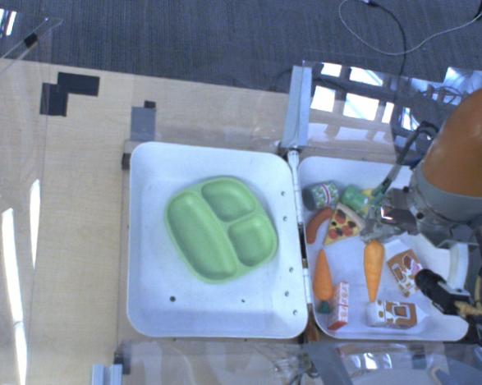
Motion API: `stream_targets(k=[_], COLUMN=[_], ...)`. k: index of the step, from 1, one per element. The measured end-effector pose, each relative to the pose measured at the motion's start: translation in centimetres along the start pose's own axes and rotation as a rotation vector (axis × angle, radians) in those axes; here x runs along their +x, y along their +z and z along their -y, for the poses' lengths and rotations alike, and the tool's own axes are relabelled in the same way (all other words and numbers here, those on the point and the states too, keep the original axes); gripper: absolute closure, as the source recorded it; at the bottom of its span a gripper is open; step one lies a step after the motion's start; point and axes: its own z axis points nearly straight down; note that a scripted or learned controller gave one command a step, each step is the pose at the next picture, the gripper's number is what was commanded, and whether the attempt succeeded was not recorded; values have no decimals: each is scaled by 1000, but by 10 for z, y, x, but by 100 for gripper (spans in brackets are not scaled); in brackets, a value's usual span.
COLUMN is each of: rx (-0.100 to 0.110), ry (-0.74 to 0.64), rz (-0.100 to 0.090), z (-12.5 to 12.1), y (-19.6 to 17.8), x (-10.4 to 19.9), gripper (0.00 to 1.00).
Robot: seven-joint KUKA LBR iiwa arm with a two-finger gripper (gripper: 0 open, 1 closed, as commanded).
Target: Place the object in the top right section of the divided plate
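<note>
My claw [380, 228] hung over the right bin [454, 330], jaw state untellable, crowded by pizza slice [345, 224] and carrot [372, 269]. I might have snagged two. The green plate [220, 227] waited left, sections bare.

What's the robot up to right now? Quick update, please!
Pincer low over right bin, among toy food. Green divided plate waits in left bin. Nothing blocks it.

We note pale wood-grain bench top [73, 242], matt. Both white bins [215, 321] look smooth plastic with slight sheen. Green divided plate [220, 227]: smooth matt plastic. Toy carrots [372, 269] appear glossy plastic. Metal brackets [297, 109] show brushed grey.
</note>
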Motion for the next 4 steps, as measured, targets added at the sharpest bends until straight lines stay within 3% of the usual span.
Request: stream_targets(k=[1,2,3,4], rx=[0,-2,-2,0], ry=[24,16,-114,-74], rz=[-2,-2,-1,-1], z=[35,33,11,34], y=[-27,-38,-142,-141], x=[63,64,41,58], gripper=[100,100,100,100])
